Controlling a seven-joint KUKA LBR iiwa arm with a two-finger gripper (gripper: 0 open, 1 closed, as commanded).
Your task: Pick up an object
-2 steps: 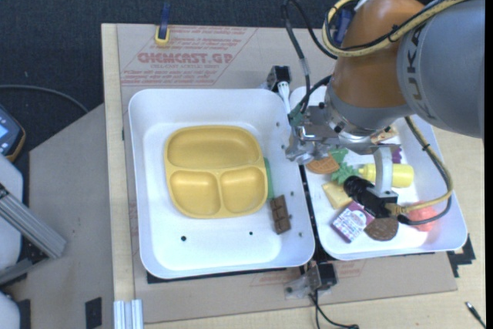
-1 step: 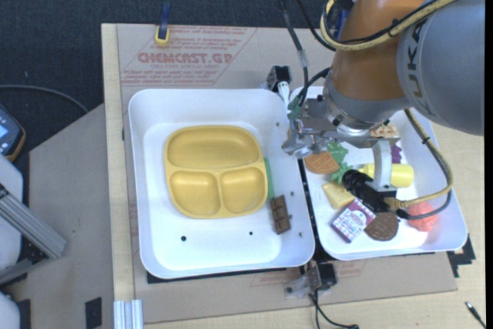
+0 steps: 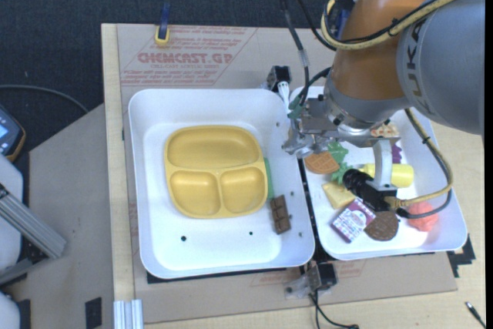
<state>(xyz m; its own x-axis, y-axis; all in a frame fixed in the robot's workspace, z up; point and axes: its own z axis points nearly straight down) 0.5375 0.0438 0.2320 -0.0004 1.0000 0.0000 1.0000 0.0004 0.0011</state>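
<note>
The claw [image 3: 308, 139] is poised low over the right bin [image 3: 451, 231] beside a waffle-patterned cookie [image 3: 320, 162], its spread untellable, and a descent onto one item is judged next.

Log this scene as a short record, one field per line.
left bin: yellow divided tray, brown chocolate bar beside it
right bin: heap of toy food, including waffle cookie, purple packet, yellow block
arm: over the right bin
gripper: low at the right bin's left side, fingers' state unclear
</note>
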